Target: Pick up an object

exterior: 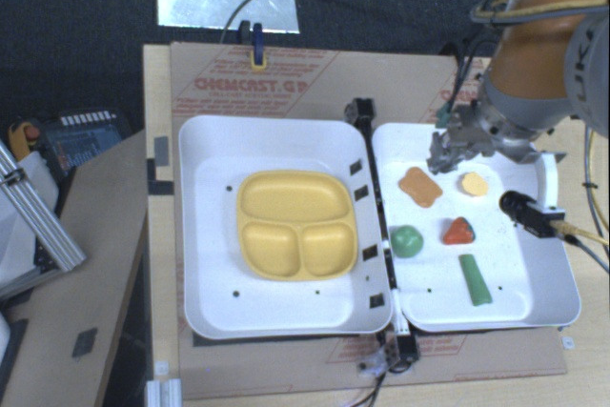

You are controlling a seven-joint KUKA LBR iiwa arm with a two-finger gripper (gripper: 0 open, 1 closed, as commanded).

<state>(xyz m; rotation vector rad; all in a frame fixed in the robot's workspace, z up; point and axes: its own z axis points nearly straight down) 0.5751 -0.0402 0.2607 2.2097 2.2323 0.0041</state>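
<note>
The tool [446, 152] hangs over the back part of the right bin [548, 305], low at the end of the grey and orange arm [543, 33] that comes in from the right, and its dark tip is too small and shadowed to tell whether it stands apart or together; nothing shows in its grip. The nearest thing to it is the orange piece [420, 187], which lies just in front of and a little to the left of the tool's tip on the white floor, close but apart from it. That piece is a flattish oblong whose long axis runs on a slant from back-left to front-right, so a closing across its short width looks the likelier way to take it. The pale yellow piece [474, 184] lies just beside the tool on the other side, towards the front-right. Farther forward are the red piece [459, 230], the green round piece [407, 240] near the divider, and the green stick [475, 279], whose length runs front to back. The yellow tray [294, 224] sits in the left bin [214, 300], well apart from the tool. The worktop [315, 71] carries both bins.
</note>
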